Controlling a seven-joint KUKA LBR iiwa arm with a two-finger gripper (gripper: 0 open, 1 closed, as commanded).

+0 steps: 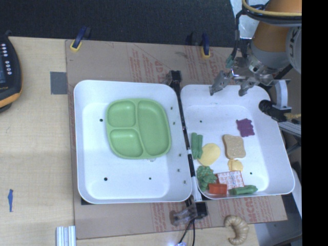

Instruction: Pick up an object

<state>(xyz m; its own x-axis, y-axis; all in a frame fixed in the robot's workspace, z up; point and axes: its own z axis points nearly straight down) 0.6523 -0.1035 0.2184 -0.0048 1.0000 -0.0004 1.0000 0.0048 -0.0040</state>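
White plastic makes up the two bins, side by side on brown cardboard. One green plate (138, 128) with three compartments lies in the left bin (89, 183). The right bin (279, 176) holds toy food, clustered in its near half: one purple piece (245, 127), one bread slice (234, 146), one yellow chip (209, 153), one small yellow bit (235, 164), one green pod (197, 140) by the divider, one leafy green (205, 175), one red piece (217, 189), one red-and-white packet (230, 178) and one long green pod (243, 190) at the front wall. One croissant (238, 227) sits on the cardboard, outside the bins, near the front edge. Two blue clamps, left (78, 38) and right (205, 46), grip the cardboard's far edge.

The gripper (230, 87) hangs over the right bin's far rim, its two fingers spread apart with nothing between them, well apart from all the food.
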